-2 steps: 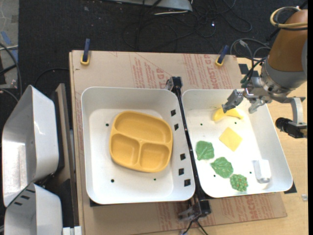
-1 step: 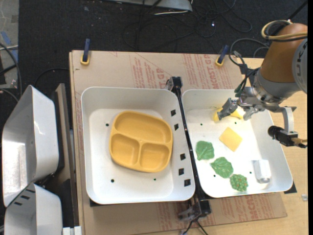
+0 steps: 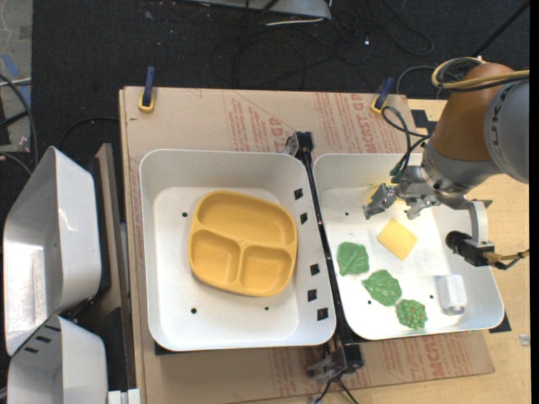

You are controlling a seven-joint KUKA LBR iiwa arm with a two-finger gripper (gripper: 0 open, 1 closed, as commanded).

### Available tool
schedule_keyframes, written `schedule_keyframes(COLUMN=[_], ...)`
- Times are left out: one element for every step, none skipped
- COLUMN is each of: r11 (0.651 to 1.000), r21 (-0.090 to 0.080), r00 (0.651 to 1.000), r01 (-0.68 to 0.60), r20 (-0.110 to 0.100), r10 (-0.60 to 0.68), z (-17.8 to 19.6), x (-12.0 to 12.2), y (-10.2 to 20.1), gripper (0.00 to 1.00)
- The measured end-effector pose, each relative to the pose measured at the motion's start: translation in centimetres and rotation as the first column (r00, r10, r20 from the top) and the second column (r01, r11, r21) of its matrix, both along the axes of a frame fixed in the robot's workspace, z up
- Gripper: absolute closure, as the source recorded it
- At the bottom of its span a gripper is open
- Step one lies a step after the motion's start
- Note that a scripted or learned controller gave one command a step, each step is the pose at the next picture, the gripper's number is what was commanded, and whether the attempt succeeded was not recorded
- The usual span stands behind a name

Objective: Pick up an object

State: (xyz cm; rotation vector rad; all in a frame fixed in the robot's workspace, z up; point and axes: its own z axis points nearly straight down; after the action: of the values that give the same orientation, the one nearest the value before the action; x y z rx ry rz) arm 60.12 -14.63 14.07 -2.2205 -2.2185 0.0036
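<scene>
We see our gripper (image 3: 394, 199) poised with fingers apart and nothing between them in the right bin (image 3: 488, 297), the yellow block (image 3: 397, 239) lying just below it, presumably lined up for a grasp.

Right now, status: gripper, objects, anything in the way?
Gripper over right bin, nothing seen between fingers. Yellow block just below it, untouched. Green leaves and white piece lie apart.
</scene>
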Motion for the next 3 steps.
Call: schedule_keyframes(r11=[1.0, 1.0, 1.0], r21=[-0.002, -0.002, -0.001], r00=[1.0, 1.0, 1.0], r01=[0.0, -0.003, -0.002], r20=[0.005, 0.01, 0.003], r10=[0.0, 0.003, 0.002], z=[1.3, 7.4, 6.1], x=[0.1, 0.9, 0.9], y=[0.0, -0.3, -0.3], gripper=[1.0, 1.0, 1.0])
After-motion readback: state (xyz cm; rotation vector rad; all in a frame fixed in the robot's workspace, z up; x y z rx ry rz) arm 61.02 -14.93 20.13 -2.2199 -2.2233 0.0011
